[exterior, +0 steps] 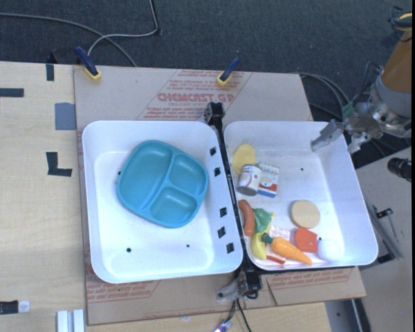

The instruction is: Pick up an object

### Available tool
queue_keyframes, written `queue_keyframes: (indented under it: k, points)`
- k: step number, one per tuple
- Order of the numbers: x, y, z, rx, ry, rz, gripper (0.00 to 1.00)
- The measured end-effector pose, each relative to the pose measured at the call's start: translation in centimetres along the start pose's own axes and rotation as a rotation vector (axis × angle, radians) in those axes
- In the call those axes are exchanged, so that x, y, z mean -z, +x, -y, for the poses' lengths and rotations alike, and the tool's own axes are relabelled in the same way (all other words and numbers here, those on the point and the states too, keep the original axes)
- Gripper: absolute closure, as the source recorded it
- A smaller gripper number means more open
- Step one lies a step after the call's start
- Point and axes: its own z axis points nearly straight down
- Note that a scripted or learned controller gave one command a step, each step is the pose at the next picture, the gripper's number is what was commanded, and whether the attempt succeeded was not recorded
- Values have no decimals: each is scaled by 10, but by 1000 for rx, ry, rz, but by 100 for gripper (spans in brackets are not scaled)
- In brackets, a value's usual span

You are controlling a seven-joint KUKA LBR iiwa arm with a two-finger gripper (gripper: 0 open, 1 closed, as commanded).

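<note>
My gripper (337, 138) hangs over the far right rim of the right bin (346, 185), open, with nothing between its fingers. Several toy foods lie below and to its left in that bin. They include a yellow piece (244, 154), a small white can and carton (259, 178), a tan round disc (306, 214), a red-orange block (306, 239), a carrot (290, 250), a second orange piece (248, 217) and a green piece (263, 220). The gripper touches none of them.
The left bin (100, 206) holds a blue sectioned plate (162, 183). A black divider with clips (223, 185) runs between the bins. Yellow-and-blue clamps (88, 63) pin the cardboard at the back, where cables also run.
</note>
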Motion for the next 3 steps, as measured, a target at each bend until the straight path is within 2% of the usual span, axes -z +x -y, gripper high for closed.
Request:
queue_keyframes:
  k: [1,2,3]
  points:
    - [-77,26,73,0,2,-1,0]
    - [-140,48,116,-1,-5,2,0]
    - [-141,95,68,1,-7,1,0]
